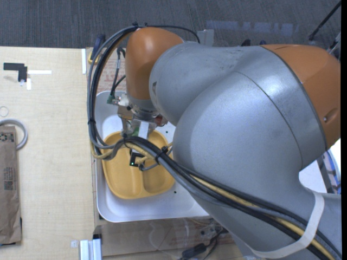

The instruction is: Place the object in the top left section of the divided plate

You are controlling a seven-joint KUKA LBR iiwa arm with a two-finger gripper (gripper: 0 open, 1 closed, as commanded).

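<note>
At the far left of your view a brown paper bag (10,186) lies flat on the wooden bench (49,118), with a small black block (15,69) and a white strip near the top left corner. Moving right, you reach the white bin (108,210), and inside it the yellow divided plate (127,183), its raised ridges splitting it into sections. Black cables (103,80) loop down over the bin's left rim and across the plate, covering part of it.

The gripper (133,145) hangs right above the plate's upper middle, pointed down from the orange wrist band (146,58). You can make out a small dark and green piece at its tip, just over the plate's central ridge, but you cannot tell whether the claw is open, closed or gripping anything. The object itself cannot be picked out apart from that tip.

To the right, the arm (244,134) bulks large and grey, hiding most of the bin's right side and the bench beyond.
</note>
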